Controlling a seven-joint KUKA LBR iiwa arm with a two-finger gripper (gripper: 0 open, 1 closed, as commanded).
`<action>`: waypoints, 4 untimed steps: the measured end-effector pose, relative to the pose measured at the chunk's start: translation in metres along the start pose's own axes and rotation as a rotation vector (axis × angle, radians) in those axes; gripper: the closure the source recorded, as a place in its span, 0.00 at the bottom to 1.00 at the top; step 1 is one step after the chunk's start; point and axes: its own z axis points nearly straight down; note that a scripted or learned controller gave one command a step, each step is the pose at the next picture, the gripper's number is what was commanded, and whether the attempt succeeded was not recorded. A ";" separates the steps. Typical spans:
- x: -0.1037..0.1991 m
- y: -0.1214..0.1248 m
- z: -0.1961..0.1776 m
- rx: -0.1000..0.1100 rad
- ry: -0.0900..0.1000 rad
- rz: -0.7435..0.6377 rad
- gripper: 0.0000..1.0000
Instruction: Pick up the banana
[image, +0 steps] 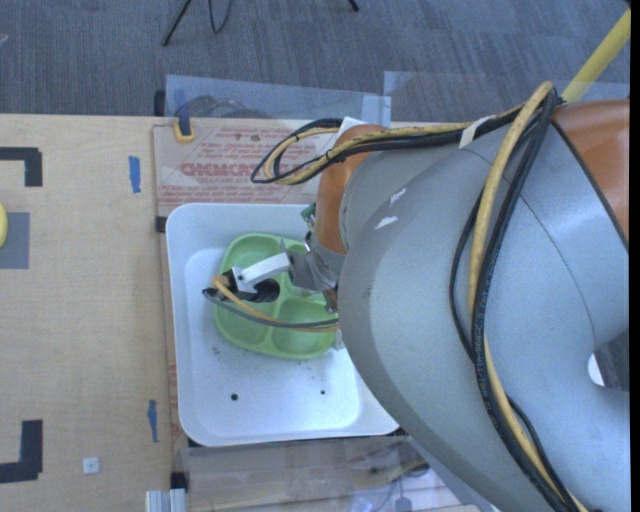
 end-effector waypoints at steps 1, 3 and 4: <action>0.003 0.004 -0.010 -0.004 0.007 0.004 1.00; 0.109 -0.047 -0.294 -0.005 0.011 0.091 1.00; 0.106 -0.047 -0.149 -0.004 -0.002 0.054 1.00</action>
